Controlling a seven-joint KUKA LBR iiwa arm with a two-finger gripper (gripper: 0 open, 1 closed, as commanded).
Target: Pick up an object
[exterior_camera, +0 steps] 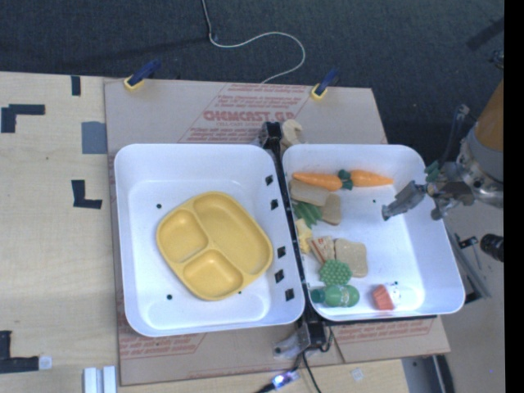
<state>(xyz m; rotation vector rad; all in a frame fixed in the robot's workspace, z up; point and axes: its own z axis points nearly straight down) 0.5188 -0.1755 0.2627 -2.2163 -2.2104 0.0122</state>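
On the bench (49, 219) sit two white bins: the left bin (135, 178) holds a yellow divided plate (214, 244), and the right bin (434, 285) holds toy food crowded along its left side, with two carrots (342, 180) lying near its far wall. The pincer (417, 201) hovers over the right bin's right edge, fingers apart and holding nothing, well clear of the carrots.

Both bins, the left bin (131, 219) and the right bin (434, 252), are formed of smooth white plastic with a slight sheen. The yellow divided tray (214, 244) is moulded in glossy plastic. A matt brown cardboard sheet (237, 113) is laid beneath. The bench top (49, 244) is finished in pale, matt wood.
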